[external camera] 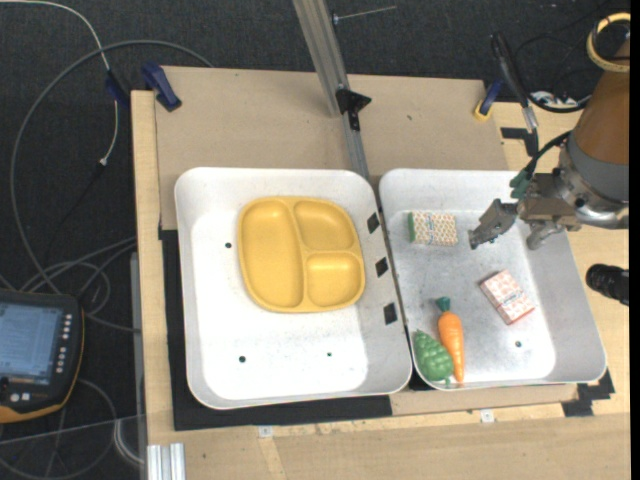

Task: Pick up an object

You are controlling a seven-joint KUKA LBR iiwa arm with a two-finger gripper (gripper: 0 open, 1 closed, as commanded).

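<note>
Arm hangs over the right bin, its hand spread apart and gripping nothing. Candidates lie below: a patterned packet just left of the hand, a small box beneath it, a carrot and green toy at the front edge. A yellow tray sits in the left bin. Judged an approach stage; next comes lining up over one item and descending.

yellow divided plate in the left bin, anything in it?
Empty. All three compartments of the yellow plate show bare yellow; the carrot and the other items lie in the right bin.
</note>
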